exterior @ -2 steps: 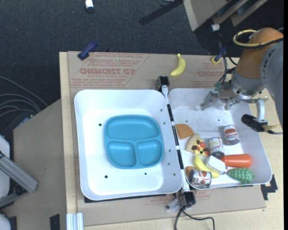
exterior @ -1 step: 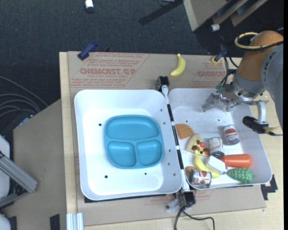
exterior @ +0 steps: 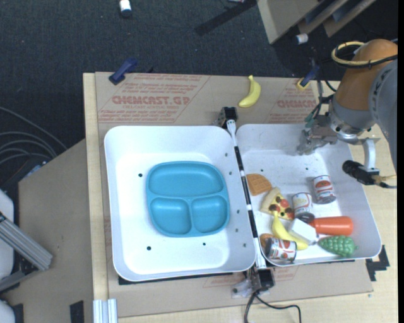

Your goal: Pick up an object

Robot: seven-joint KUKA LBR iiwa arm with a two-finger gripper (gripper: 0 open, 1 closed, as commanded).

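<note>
Two white bins sit on a cardboard-covered bench over dark carpet. The left bin has a blue divided plate. The right bin holds toy food: a carrot, cans, grapes. The gripper hovers at its top edge, can't tell its state. A banana lies outside.

A dark carpeted floor surrounds the table, whose pale wooden top is covered by a sheet of brown cardboard printed with reddish lettering. Black cables loop across the carpet at the left, a slanted metal rail sits at the lower left corner, and a beige box-like shape juts in at the top — its nature is unclear. The light is even and soft, with only faint shadows.
</note>
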